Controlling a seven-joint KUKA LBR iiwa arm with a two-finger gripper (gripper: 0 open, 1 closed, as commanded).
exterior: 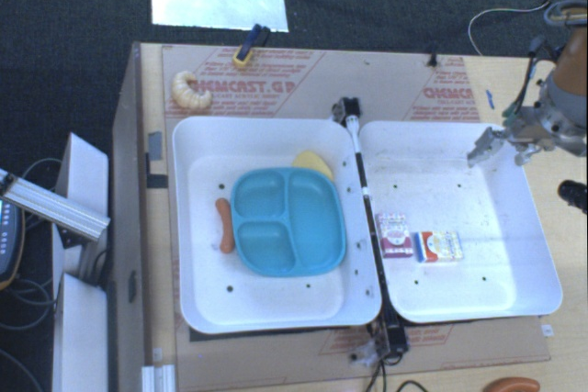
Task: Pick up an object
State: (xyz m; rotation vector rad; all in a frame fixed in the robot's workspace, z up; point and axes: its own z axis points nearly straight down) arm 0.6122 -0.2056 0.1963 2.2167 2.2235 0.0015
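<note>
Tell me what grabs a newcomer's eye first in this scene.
The blue three-compartment plastic tray in the left white bin stands out, with an orange sausage-shaped toy beside it and a yellow piece behind. Two small printed packets lie in the right white bin, the gripper above its far corner.

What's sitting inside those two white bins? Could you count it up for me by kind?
Blue divided tray: 1
Toy sausage: 1
Yellow item, partly hidden behind the tray: 1
Small printed packets: 2, one pink and white, one red, blue and yellow
Total: 5, with 3 in the left bin and 2 in the right bin.
</note>
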